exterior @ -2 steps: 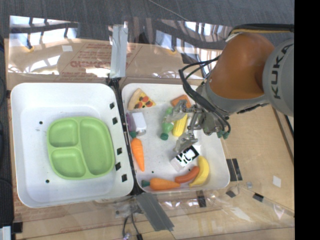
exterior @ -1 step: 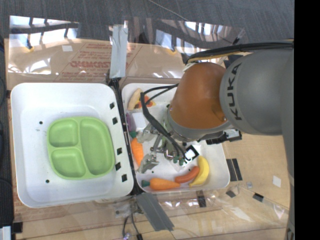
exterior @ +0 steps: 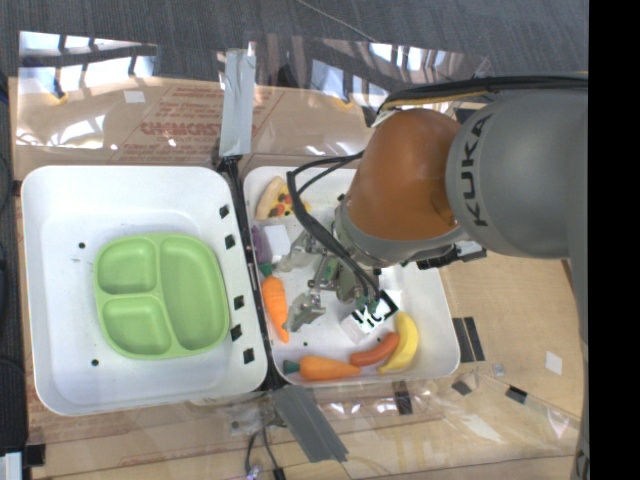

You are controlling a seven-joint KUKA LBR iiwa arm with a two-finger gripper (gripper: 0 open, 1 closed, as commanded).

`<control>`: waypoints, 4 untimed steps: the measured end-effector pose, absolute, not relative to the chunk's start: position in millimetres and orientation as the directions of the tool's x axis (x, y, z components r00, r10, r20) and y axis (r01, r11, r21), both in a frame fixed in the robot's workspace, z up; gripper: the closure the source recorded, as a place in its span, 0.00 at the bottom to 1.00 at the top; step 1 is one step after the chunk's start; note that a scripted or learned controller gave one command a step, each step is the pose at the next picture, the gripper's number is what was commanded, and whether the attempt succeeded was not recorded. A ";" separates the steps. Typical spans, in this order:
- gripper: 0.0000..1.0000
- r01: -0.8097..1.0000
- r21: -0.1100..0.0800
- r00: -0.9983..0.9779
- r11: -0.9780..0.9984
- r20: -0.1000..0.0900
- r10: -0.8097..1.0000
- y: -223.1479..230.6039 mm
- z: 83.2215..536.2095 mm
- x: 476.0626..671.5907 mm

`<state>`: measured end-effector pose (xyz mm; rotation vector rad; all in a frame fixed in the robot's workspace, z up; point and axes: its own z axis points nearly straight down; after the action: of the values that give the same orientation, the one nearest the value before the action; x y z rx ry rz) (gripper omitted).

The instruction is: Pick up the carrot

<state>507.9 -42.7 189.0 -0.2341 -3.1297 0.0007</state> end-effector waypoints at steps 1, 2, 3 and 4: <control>0.00 0.373 -0.001 -0.928 0.928 0.002 0.373 -81.0 220.4 477.9; 0.00 0.316 -0.001 -0.949 0.949 0.008 0.316 -28.8 187.5 477.1; 0.00 0.626 -0.004 -0.780 0.780 0.004 0.626 -47.9 188.4 487.4; 0.00 0.375 -0.001 -0.927 0.927 0.003 0.375 -39.7 188.9 528.1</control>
<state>528.1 -39.7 188.9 -0.6000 -3.0808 0.0011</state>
